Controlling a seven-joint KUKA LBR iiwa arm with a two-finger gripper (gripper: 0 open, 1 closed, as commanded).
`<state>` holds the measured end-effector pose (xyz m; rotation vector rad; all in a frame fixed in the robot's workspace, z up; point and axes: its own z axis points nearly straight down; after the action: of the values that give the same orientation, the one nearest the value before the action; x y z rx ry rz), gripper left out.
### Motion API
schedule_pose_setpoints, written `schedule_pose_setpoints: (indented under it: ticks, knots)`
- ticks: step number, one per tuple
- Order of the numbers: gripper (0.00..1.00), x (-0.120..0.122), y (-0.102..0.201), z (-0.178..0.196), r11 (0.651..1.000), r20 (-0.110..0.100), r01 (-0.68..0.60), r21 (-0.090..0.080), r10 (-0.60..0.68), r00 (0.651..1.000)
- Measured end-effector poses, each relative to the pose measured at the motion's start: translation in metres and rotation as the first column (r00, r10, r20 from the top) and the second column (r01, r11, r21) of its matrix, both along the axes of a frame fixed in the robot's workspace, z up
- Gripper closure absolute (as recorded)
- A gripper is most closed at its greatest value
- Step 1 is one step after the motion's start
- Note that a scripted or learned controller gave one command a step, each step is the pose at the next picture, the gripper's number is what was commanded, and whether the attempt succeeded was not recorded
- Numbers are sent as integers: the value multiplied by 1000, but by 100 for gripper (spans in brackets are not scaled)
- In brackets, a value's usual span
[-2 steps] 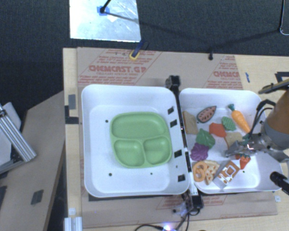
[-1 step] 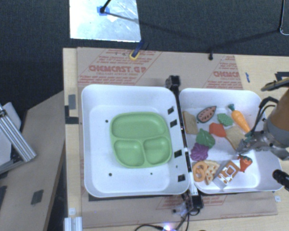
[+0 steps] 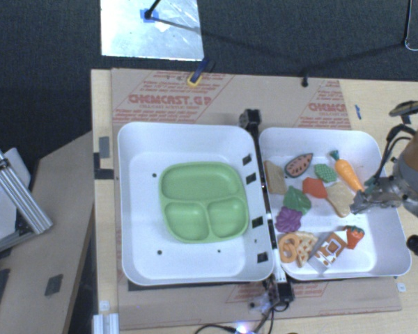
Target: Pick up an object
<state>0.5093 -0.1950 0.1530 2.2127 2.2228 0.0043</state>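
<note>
The right bin (image 3: 383,252) holds several toy foods: an orange carrot (image 3: 347,173), a red piece (image 3: 314,187), a tan bread slice (image 3: 341,199), green lettuce (image 3: 297,200), purple grapes (image 3: 288,220), a pretzel (image 3: 295,246), a strawberry (image 3: 354,235), a brown oval piece (image 3: 298,164) and a tan cracker (image 3: 274,176). My gripper (image 3: 362,200) reaches in from the right and sits low at the right edge of the bread slice, just below the carrot. Nothing is visibly lifted.
The left bin (image 3: 143,152) holds a green divided plate (image 3: 202,202). A small brown-and-white box (image 3: 327,249) lies near the front of the right bin. The arm (image 3: 411,179) covers the right bin's right rim. Cardboard lies under both bins.
</note>
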Motion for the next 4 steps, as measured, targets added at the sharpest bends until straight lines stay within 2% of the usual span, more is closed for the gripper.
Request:
schedule_pose_setpoints:
  ticks: [1, 2, 3, 4]
  knots:
    - [100, 5, -3, 64, 1000, 3, 0, -2, 0, 1000]
    - [100, 6, -4, 72, 1000, -2, 0, 0, 0, 1000]
    - [100, 46, 42, 79, 1000, 0, -6, 2, 6, 1000]
    - [100, 76, 86, 67, 1000, -2, -6, 2, 6, 1000]
